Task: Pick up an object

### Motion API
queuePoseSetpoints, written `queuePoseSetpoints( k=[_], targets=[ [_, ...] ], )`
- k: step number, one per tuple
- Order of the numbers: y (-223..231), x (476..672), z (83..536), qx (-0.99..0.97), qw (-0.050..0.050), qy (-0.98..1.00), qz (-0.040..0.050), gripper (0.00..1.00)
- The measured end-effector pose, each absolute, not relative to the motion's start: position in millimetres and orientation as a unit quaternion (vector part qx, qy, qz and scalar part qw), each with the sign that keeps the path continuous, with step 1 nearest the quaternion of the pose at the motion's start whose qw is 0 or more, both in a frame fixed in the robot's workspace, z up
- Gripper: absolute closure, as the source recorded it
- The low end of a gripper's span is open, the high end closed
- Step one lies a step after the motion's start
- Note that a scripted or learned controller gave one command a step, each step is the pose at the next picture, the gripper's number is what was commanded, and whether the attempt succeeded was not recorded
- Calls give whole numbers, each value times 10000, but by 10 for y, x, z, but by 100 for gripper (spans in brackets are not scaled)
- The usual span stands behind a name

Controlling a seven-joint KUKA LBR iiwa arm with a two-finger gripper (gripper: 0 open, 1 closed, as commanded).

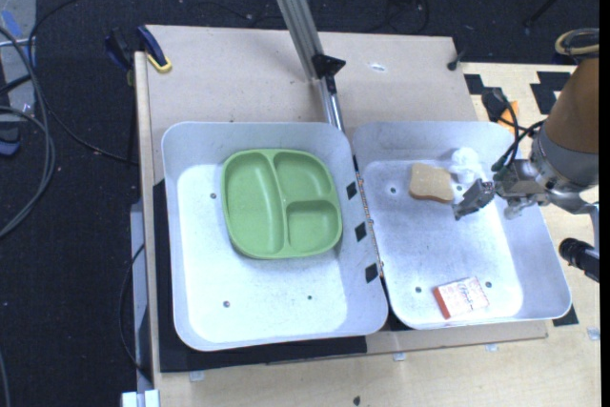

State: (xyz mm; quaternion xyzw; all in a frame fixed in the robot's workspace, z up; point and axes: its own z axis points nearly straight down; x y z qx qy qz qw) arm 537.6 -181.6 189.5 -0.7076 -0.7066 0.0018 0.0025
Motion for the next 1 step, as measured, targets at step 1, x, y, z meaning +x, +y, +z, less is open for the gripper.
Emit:
queuePoseSetpoints(
  k=[1],
  targets=[
    [-1804,5406,1454,-7072,18,-7070,13,0]
  ],
)
